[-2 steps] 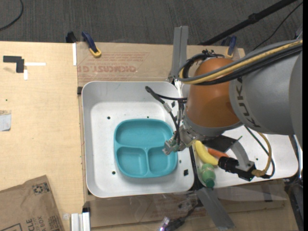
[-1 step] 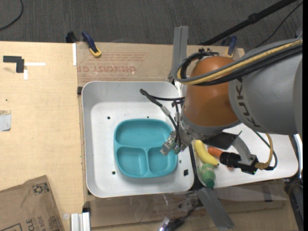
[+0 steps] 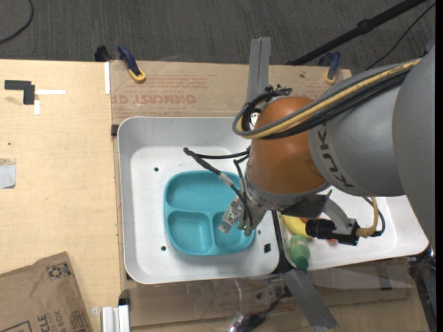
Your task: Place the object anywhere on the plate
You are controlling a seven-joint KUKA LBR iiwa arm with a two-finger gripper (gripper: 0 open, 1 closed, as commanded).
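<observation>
A teal divided plate [image 3: 192,209] lies in the left white bin [image 3: 138,185], near its middle. My gripper [image 3: 234,218] hangs over the plate's right side, low and close to its right compartment. The orange wrist band and grey arm cover the plate's right edge and much of the divide between the bins. I cannot make out any object between the gripper's tips. In the right bin [image 3: 405,237], close beside the divide, lie a yellow object [image 3: 293,224] and a green object [image 3: 300,252], partly hidden by the arm.
A small red-orange piece [image 3: 333,240] sits in the right bin under the arm. Clamps [image 3: 131,64] hold cardboard behind the bins. The wooden bench [image 3: 55,158] extends to the left, with a cardboard box [image 3: 38,296] at its front corner.
</observation>
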